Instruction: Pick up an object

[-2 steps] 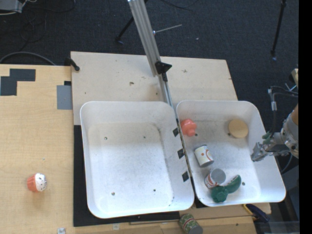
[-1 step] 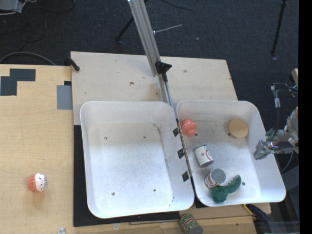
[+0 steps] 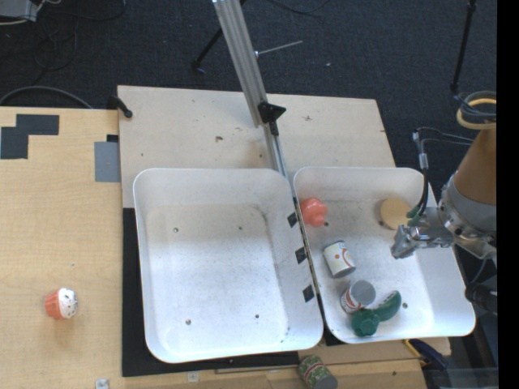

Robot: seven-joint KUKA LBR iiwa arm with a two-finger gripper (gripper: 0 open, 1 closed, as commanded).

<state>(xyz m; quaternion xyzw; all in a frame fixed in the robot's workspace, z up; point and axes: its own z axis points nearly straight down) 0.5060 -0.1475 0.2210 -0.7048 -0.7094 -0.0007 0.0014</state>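
Observation:
The right bin [image 3: 454, 318] holds several objects. An orange-red lump [image 3: 313, 211] lies against its left wall. A tan round piece [image 3: 393, 211] sits near the far right side. A white can [image 3: 339, 259] lies in the middle, and a second can [image 3: 357, 296] rests closer to the front beside a green toy [image 3: 375, 315]. My gripper [image 3: 405, 242] hangs over the right side of this bin, just below and right of the tan piece and apart from the cans. Nothing can be seen held in it.
The left bin [image 3: 154, 217] stands beside the right one, with a divider wall between them. A slanted aluminium rail [image 3: 243, 51] rises behind the bins. A small red and white toy [image 3: 62, 304] lies on the wooden bench at left. A dark can [image 3: 315, 371] lies in front of the bins.

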